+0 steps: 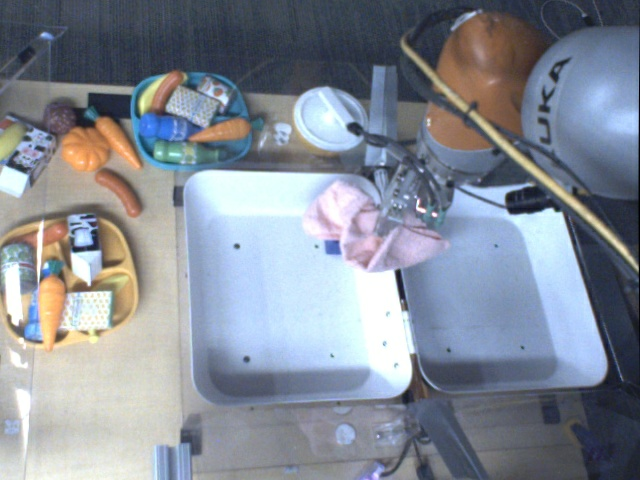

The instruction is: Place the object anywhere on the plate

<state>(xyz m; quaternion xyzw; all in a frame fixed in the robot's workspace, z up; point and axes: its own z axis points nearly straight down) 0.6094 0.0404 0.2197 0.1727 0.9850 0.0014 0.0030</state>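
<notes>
Lighting: even, moderately bright, from overhead. Glare: pale sheen on the large grey rounded arm housing (600,108) at far right. Shadows: soft grey band along the near inner wall of the left shallow white plastic bin (290,368). Focus: slightly soft and grainy throughout.

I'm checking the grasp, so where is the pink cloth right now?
In the camera view the pink cloth drapes over the divide between the left bin and the right bin, near their far edges, directly under the gripper.
</notes>
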